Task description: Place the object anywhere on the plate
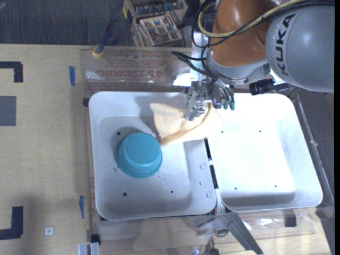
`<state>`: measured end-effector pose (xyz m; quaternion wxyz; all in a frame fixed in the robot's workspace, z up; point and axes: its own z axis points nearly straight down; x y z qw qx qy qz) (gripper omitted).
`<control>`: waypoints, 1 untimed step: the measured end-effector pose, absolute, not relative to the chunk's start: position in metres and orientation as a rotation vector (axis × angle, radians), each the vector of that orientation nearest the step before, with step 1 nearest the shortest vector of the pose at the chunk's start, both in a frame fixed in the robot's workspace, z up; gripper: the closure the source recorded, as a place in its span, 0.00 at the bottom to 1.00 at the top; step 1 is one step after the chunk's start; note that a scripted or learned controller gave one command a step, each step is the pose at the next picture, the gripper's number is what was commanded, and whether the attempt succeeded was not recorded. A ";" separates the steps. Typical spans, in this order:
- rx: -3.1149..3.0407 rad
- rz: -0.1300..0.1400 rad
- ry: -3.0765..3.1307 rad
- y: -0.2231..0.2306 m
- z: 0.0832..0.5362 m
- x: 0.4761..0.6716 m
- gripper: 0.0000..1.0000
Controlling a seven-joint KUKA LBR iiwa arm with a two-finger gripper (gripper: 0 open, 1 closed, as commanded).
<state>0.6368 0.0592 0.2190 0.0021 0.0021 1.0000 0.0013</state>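
Nearest the camera, along the bottom of the view, the front rims of the two white bins meet at a dark seam, the left bin (106, 195) and the right bin (265, 195) pressed side by side. Move up into the left bin and there it is: a teal blue plate (139, 154), or possibly a shallow bowl turned over, round, sitting on the bin floor toward the left. That's the target.

Just beyond it, touching or all but touching the plate's upper right edge, lies the object: a pale yellow cloth (169, 122), crumpled, with one broad flap toward the back of the bin and a long tail trailing down to the right over the divide between the bins. It looks soft, light and floppy, so it should drape and sag when lifted, and a trailing corner could snag on the bin rim or hang off the plate. The best hold, I'd judge, is a pinch on a raised fold near the middle of the bunch, not the thin tail.

Further back, the gripper (197, 106) sits right at the cloth's upper right end, fingers pointing down into the fabric. Whether they are spread or pinched on the cloth, I can't tell from here. Behind it rises the grey arm (303, 41) with its orange band (239, 25).
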 end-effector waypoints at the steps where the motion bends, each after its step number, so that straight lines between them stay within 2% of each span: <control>1: -0.005 0.005 3.138 0.110 0.221 0.650 1.00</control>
